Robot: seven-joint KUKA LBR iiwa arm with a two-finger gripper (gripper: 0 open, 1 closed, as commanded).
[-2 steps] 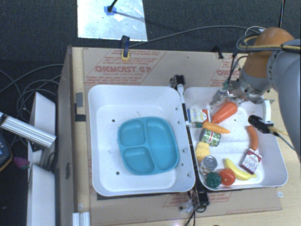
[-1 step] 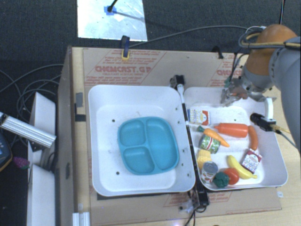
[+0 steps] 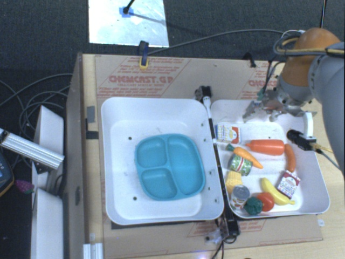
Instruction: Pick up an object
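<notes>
My gripper (image 3: 263, 112) hangs over the back edge of the right bin (image 3: 318, 193), open, with nothing between its fingers. Toy foods lie in that bin in front of it. A white carton (image 3: 227, 132) sits nearest, front-left of the gripper. A long orange-red carrot (image 3: 265, 147) lies just in front of the gripper. A smaller carrot (image 3: 247, 156) rests over a green can (image 3: 240, 165). Further forward are a yellow corn piece (image 3: 233, 181), a tin can (image 3: 240, 194), a red tomato (image 3: 265, 202), a banana (image 3: 275, 192), a red sausage (image 3: 290, 157) and a red-and-white box (image 3: 288, 185).
The left bin (image 3: 116, 117) holds a blue divided plate (image 3: 170, 166). A ridge (image 3: 213, 144) separates the two bins. Brown cardboard (image 3: 161, 77) lies under the bins at the back, with a clamp (image 3: 143, 53) on its far edge.
</notes>
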